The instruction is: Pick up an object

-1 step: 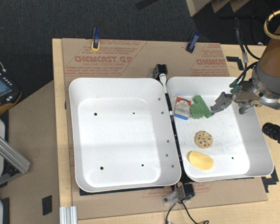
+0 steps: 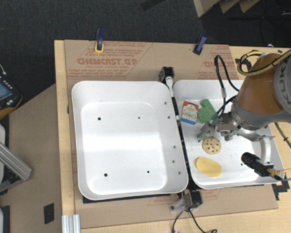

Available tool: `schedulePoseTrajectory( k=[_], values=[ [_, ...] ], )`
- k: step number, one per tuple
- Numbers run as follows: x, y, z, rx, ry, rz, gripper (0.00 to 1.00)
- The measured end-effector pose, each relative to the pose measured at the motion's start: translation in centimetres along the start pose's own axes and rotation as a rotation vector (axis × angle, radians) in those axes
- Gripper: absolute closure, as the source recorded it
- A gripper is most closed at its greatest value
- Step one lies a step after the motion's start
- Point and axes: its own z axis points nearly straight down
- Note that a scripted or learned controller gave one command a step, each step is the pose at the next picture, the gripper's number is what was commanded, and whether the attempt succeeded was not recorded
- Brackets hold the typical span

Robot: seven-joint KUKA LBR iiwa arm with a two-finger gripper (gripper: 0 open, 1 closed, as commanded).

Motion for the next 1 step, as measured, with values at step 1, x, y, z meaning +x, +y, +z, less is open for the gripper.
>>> schedulePoseTrajectory(
  k=[1],
  values=[
    [0.67, -0.27, 3.97, -0.013, -0.006, 0.002, 0.0]
  ],
)
